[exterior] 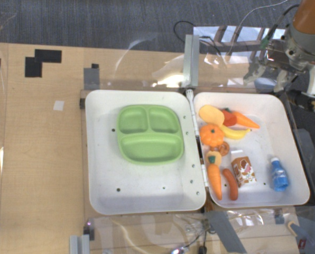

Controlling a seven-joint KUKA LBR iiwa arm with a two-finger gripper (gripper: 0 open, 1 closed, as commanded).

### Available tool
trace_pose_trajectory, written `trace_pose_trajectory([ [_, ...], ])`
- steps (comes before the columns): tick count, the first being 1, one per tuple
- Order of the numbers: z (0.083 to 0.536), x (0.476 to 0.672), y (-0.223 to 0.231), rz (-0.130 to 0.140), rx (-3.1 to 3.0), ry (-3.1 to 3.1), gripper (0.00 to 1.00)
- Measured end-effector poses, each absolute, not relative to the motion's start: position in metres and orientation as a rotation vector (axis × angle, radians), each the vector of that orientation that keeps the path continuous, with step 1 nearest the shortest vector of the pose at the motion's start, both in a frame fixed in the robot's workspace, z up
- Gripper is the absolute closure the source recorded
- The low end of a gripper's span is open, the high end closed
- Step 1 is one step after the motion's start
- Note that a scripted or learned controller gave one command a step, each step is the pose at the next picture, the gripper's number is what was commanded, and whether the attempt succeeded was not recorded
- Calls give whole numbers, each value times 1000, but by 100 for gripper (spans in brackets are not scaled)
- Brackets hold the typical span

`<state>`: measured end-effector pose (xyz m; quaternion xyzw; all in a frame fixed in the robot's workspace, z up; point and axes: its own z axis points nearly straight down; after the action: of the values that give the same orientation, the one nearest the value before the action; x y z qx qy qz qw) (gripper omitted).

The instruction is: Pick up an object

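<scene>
Pincer [263, 78] hung at the top right of the view, above the far rim of the right bin [292, 136], below the grey wrist and orange band. Whether it stood apart or together could not be told; the hardware there was a blur of metal and cable.

No object was between its tips. All candidates lay inside the right bin, toward the viewer and leftward from the pincer. Nearest: an orange carrot [244, 121], long axis running left-right, touching a yellow banana [234, 133] and a red piece [229, 117]. Farther off along the bin's left side: a small pumpkin [212, 135], a second carrot [214, 179] lying near-far, and a sausage [230, 184] beside it. A blue bottle [278, 174] lay alone near the right wall (probably the least crowded pick).

Left bin [99, 157] held a green divided plate [149, 134], well apart from the pincer.
</scene>
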<state>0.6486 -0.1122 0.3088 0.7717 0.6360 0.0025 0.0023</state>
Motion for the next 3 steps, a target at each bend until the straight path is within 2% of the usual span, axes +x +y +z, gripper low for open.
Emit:
trace_pose_trajectory([
  [1, 188, 573, -109, 2, 2338, 2097, 0],
  [2, 93, 499, -152, 5, 2290, 2146, 0],
  [3, 104, 502, -151, 13, 2285, 2145, 100],
])
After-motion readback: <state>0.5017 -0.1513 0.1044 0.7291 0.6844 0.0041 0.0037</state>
